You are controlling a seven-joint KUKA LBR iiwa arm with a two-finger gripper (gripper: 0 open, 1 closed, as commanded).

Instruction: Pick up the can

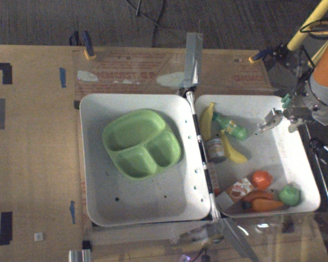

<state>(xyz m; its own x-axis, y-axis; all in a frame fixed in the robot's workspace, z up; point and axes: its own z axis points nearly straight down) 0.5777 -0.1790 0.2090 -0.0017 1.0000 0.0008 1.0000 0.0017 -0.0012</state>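
The can lies on its side at the left wall of the right bin, its grey lid end toward the front and a dark label on its body. Two bananas flank it, one just behind it and one at its right. My gripper hangs over the right bin's back right part, well to the right of the can. Its light fingers point left and nothing shows between them.
A green bottle lies behind the can. At the bin's front lie a small carton, a tomato, a carrot and a green fruit. The left bin holds a green divided plate.
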